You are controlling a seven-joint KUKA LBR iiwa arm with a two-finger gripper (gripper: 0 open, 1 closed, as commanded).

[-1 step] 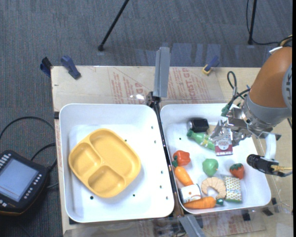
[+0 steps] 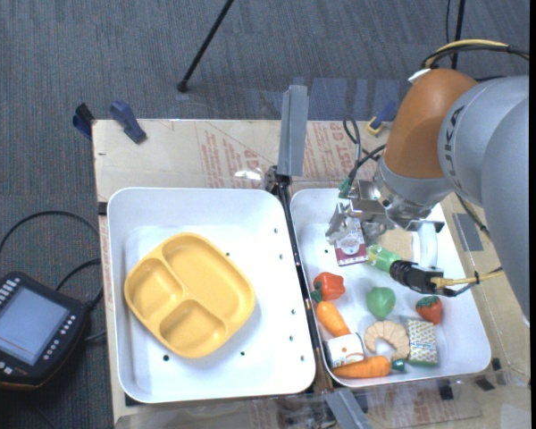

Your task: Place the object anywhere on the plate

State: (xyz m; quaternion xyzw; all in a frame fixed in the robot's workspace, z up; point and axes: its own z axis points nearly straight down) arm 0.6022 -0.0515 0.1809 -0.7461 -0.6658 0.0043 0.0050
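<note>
A yellow plate with three compartments lies in the left bin, with nothing on it. My gripper hangs low over the upper left part of the right bin. Directly beneath it is a small red-and-white carton, touching or nearly touching the gripper. Whether the carton is held cannot be made out. The arm's orange band and grey body cover the right bin's upper right part.
Several toy foods lie in the right bin: a red pepper, a carrot, a green piece, a strawberry, a croissant and a second carrot. A pendant lies left of the bench.
</note>
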